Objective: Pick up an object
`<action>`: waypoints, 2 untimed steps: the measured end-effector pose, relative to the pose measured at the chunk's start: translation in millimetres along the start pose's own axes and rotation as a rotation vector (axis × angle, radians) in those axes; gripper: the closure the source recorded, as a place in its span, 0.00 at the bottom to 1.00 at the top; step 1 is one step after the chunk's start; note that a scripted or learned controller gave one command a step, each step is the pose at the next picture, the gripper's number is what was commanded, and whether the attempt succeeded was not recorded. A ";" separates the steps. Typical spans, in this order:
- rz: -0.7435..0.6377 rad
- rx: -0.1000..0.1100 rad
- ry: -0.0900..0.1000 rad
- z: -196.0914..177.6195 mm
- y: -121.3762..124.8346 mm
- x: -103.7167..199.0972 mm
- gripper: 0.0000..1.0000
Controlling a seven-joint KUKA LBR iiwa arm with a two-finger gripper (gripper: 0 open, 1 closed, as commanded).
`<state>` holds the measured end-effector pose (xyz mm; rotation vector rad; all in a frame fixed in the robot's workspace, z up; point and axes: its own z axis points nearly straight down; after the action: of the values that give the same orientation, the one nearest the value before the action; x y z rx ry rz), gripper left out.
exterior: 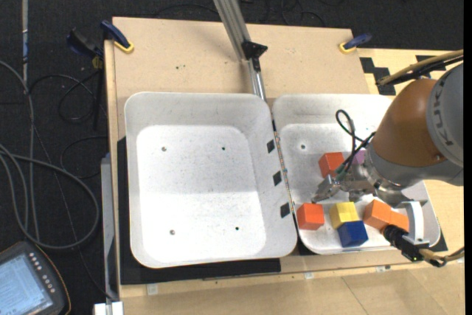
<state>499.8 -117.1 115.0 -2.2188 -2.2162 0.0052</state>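
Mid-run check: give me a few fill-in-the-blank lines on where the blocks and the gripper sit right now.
The blocks all lie in the ___ bin.
The yellow block sits just above the ___ block.
The gripper hovers over the ___ bin.

Missing words: right; blue; right

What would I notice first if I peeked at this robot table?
Probably the big grey arm with its orange band reaching in from the right over the right bin. Under it sits a bunch of bright blocks near the bin's front: an orange block, a yellow block and a blue block.
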 end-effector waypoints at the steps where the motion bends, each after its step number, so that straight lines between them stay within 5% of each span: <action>1: -0.001 -0.007 -0.002 -13.0 2.3 -0.7 1.00; 2: -0.004 -0.013 -0.003 -72.1 -3.5 2.6 1.00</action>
<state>496.7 -114.6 187.1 -2.2229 -2.2283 -0.0058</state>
